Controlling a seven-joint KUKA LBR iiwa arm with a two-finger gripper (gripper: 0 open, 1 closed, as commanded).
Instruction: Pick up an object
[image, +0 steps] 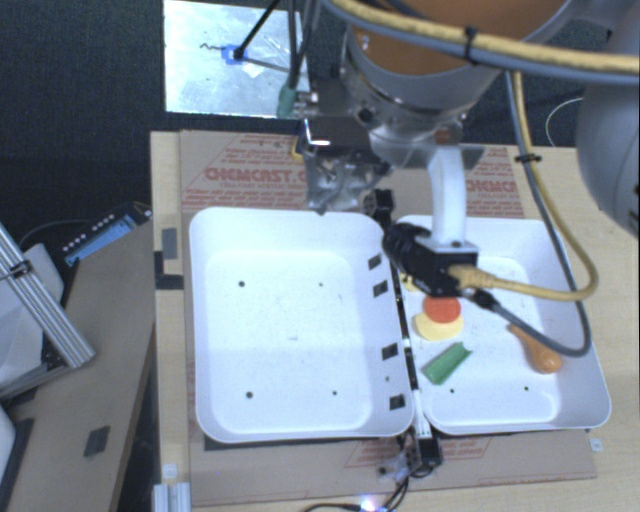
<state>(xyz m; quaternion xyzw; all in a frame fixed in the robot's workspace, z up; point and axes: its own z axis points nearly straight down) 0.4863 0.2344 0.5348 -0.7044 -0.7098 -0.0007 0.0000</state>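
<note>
Three small things in the right-hand bin (500, 405), gripper (340, 195) at the left-hand bin's (290, 340) far rim

The yellow disc (438, 326) with a red-orange piece (443, 306) on it, the green block (446, 362) and the orange spoon-like piece (537, 352) all lie toward the view's lower right from the gripper, across the seam between the bins; the disc is nearest, the block just beside it, its long axis slanting from lower left to upper right. The arm comes in from the upper right, wrist turned down over the bins' far edge. Whether the gripper is open or closed cannot be told. A pick would likely need a traverse toward the right-hand bin first
</note>
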